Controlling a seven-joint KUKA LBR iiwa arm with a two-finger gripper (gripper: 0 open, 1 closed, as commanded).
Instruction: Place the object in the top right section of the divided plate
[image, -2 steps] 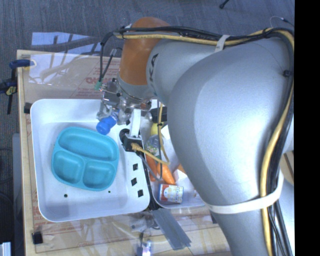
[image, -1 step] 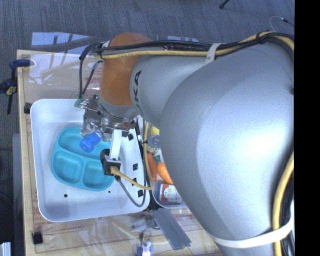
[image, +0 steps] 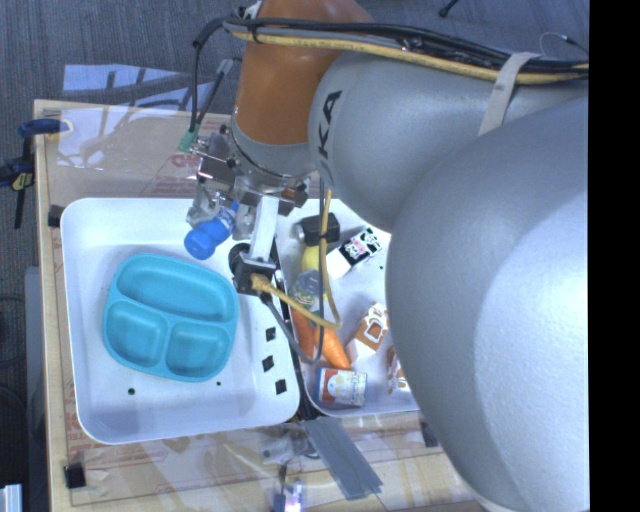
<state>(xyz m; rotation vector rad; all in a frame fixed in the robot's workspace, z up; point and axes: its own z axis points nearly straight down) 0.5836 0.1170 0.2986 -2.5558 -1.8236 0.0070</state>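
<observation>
Blue divided plate in the left bin, gripper hanging just past its upper right corner with a blue-capped object at its tip.

The left bin (image: 90, 400) holds a light blue divided plate (image: 170, 316) with one long section along the top and two smaller ones below; all three sections are bare. Just up and right of the plate, the gripper (image: 215, 215) hangs over the bin's upper right area, and a small clear object with a round blue cap (image: 206, 240) sits at its tip, the cap sticking out toward the plate; whether the jaws are clamped on it or parted I cannot tell. Further right, the right bin (image: 330, 405) holds a carrot (image: 335, 348), a small white carton (image: 343, 386) and a black-and-white packet (image: 361, 246), mostly under the grey arm (image: 480, 250).
</observation>
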